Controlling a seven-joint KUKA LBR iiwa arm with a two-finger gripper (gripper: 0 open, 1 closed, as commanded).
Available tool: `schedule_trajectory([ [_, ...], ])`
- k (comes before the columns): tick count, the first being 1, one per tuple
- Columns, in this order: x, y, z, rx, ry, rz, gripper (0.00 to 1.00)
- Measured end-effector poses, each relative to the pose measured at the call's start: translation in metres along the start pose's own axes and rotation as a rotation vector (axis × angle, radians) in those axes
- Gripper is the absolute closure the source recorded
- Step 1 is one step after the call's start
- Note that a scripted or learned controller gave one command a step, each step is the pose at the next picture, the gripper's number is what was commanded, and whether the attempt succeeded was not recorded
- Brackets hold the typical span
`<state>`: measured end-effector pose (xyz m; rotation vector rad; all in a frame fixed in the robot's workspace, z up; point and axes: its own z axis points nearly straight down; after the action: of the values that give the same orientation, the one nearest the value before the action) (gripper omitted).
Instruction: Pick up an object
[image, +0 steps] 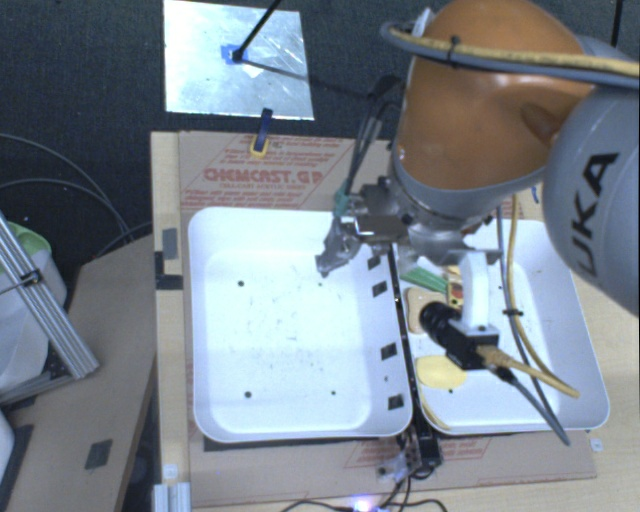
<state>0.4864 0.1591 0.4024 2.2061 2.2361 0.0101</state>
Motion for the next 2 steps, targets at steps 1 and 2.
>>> schedule_trajectory([
  [1,-0.077,0.054,-0.038,-0.004,-0.005,0.019,0.00],
  [2,-0.024,0.041,-0.118,-0.006,0.000,0.004,0.00],
])
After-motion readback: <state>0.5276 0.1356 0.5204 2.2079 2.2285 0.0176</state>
